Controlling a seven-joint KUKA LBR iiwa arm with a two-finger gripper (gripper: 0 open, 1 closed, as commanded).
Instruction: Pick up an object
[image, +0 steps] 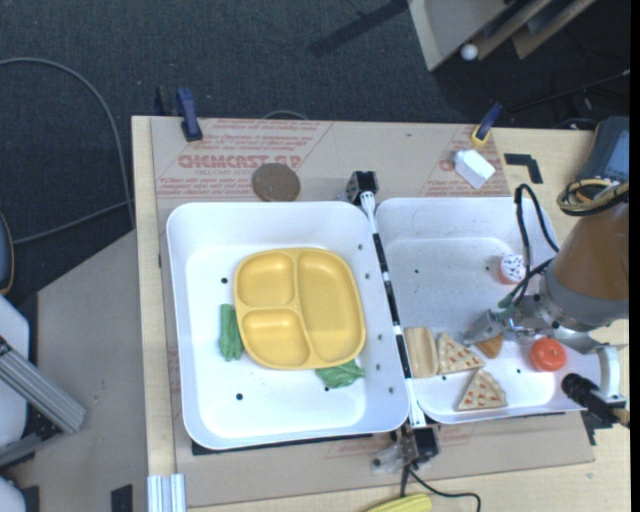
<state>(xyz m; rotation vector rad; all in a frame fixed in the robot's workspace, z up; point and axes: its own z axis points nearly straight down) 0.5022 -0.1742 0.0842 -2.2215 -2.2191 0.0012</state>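
Note:
The right bin (440, 230) holds several small items. A ridged bread slice (420, 350) lies by its left wall, next to a triangular cracker (457, 354), with a second triangle (482, 392) near the front rim. A red-orange tomato (548, 353) and a white die (512, 267) sit further right. My gripper (497, 328) hangs low over the bin's middle, right above a small orange piece (490, 347) and beside the first triangle. The arm's body hides whatever lies beneath it.
A yellow divided plate (298, 307) sits in the left bin (200, 400), with green leaf pieces (231, 332) at its left and front edges. A brown disc (276, 183), a white block (474, 167) and blue clamps (188, 113) are on the bench behind the bins.

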